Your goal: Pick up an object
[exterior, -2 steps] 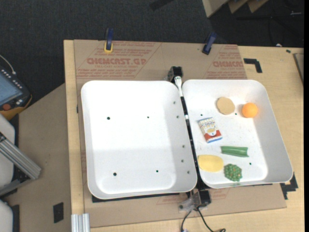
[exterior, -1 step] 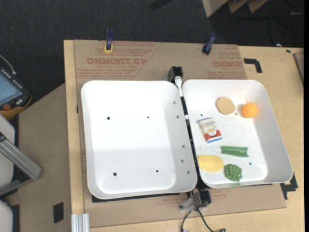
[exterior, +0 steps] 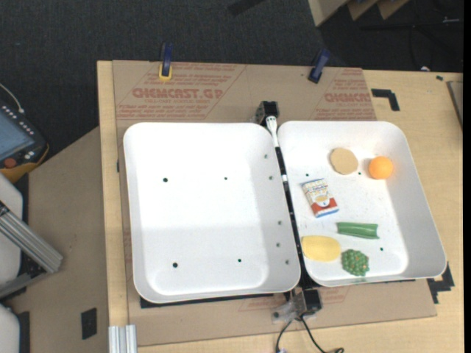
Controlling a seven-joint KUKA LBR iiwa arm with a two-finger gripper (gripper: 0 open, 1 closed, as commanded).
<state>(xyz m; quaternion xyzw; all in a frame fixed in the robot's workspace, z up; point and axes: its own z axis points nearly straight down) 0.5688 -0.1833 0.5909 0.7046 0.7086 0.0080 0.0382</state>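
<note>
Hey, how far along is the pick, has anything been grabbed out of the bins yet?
Nothing looks picked yet. All six items lie in the right bin: the tan disc, orange ball, small carton, green pod, yellow lemon and green bumpy piece. Nothing is in hand. The whole job is left: reaching in, closing on one item and lifting it.

In the right bin (exterior: 412, 190), toward its far edge, I see a round tan biscuit (exterior: 343, 161) with an orange ball (exterior: 380, 168) just beside it on the right. Near the middle a small red-and-white carton (exterior: 319, 198) lies flat, with a green pepper (exterior: 358, 230) lying crosswise below it. By the near edge sit a yellow lemon (exterior: 321, 248) and a knobbly green broccoli head (exterior: 355, 262), almost touching.
</note>
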